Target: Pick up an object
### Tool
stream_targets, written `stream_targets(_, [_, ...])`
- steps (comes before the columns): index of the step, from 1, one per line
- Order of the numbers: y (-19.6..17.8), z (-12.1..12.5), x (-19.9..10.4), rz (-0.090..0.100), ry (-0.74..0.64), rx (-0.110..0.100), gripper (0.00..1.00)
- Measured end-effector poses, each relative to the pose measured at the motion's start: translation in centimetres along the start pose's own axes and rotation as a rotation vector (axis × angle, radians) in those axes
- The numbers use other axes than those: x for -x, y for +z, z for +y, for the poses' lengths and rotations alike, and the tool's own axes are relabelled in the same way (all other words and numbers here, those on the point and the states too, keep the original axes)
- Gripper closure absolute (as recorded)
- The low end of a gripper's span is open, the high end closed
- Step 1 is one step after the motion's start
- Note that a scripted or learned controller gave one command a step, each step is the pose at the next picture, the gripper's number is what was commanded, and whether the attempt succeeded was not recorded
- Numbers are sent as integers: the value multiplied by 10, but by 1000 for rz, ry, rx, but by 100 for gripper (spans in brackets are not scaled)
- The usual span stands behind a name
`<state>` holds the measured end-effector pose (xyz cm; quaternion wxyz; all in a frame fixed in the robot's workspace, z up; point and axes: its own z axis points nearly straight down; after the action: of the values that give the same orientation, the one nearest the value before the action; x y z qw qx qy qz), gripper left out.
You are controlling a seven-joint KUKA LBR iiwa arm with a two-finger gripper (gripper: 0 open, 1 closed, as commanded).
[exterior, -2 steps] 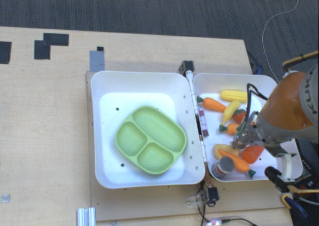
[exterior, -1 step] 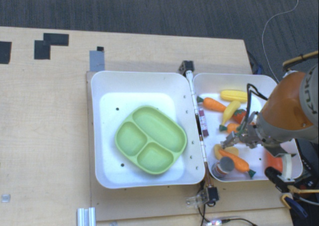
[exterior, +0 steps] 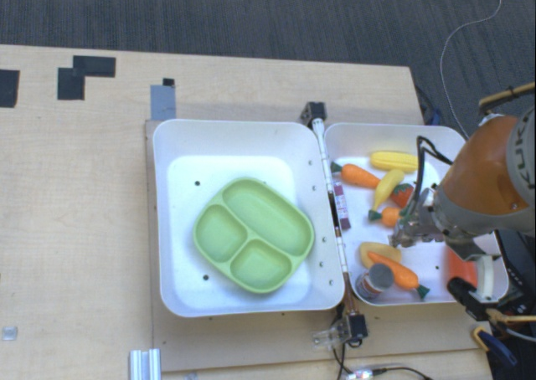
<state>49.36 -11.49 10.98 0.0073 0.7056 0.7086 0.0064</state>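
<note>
The right bin [exterior: 435, 137] holds toy foods. A yellow corn cob [exterior: 394, 159] lies at the back, with an orange carrot [exterior: 360, 175] and a yellow banana [exterior: 385, 188] just in front of it. A red piece [exterior: 404, 195] and a small carrot [exterior: 387, 217] lie mid-bin. Near the front are a yellow piece [exterior: 377, 250], a larger carrot [exterior: 404, 275] and a small can [exterior: 372, 284]. My gripper [exterior: 409, 232] hangs low over the middle of this bin, between the small carrot and the yellow piece. Nothing can be seen in its grasp.
The left bin [exterior: 167, 202] holds a green divided plate [exterior: 253, 234]. An orange-red block [exterior: 461, 268] lies at the right bin's front right, partly under the arm [exterior: 494, 177]. A central divider rail [exterior: 331, 194] separates the bins. Cables lie by the front edge.
</note>
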Motion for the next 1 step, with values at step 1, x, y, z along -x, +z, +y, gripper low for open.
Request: stream_targets(1, [-2, 84, -27, 2, -1, -15, 100])
